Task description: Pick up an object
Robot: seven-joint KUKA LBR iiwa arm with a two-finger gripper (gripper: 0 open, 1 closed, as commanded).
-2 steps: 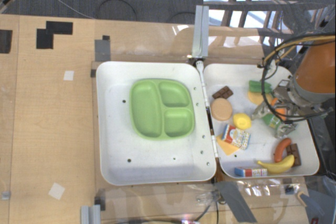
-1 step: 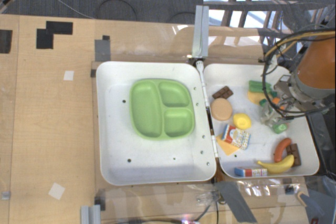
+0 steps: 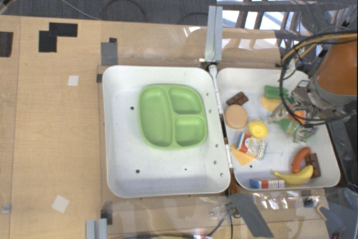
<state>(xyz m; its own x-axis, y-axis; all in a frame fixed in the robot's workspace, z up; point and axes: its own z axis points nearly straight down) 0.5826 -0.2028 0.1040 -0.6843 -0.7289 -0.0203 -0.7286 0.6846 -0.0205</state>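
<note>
While low over the right bin (image 3: 333, 176), gripper (image 3: 292, 120) among toy food, above a green item (image 3: 291, 127); finger state impossible to tell. 1 green plate (image 3: 172, 116) in left bin (image 3: 123, 176).

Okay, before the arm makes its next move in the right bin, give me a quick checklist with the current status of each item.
1. Gripper over the right white bin: ok, low among the toys.
2. Object between the fingers: cannot tell; cables and wrist hide them.
3. Nearest target, green item beside the gripper: cannot tell what it is.
4. Yellow banana and red sausage near the front wall: ok, apart from the gripper.
5. Green divided plate in the left white bin: ok, out of the way.
</note>
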